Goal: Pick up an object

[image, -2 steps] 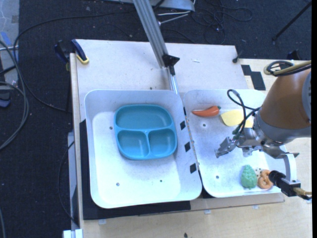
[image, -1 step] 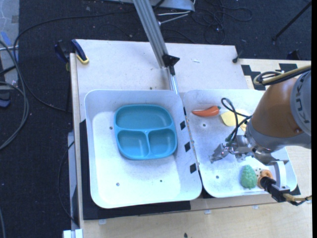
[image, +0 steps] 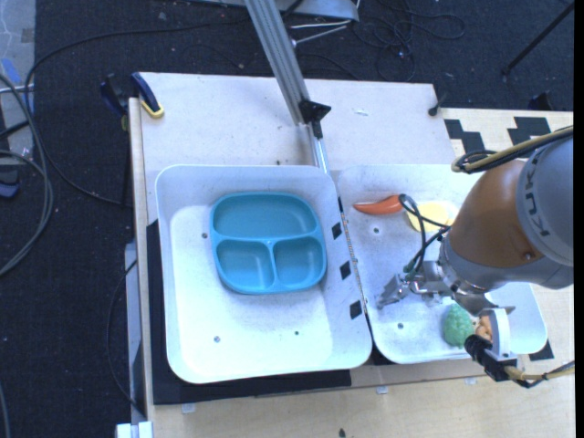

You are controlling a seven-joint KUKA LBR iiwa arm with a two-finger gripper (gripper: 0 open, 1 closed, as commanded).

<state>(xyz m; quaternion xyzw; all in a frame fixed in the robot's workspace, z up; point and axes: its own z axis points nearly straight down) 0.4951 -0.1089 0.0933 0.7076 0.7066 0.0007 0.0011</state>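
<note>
Several small things lie in the right bin (image: 401,349), and nearest the camera, at about five o'clock in it, a green fuzzy object (image: 455,327) sits just beside the arm's wrist. Just beyond, the gripper (image: 394,293) hangs low over the bin's floor near its left wall, its metal fingers (image: 391,290) slightly parted with nothing between them. Farther back, at twelve o'clock in that bin, an orange carrot-like piece (image: 378,206) lies beside a yellow object (image: 436,215), while the left bin (image: 182,354) holds a blue divided tray (image: 268,243) toward its far side.
</note>
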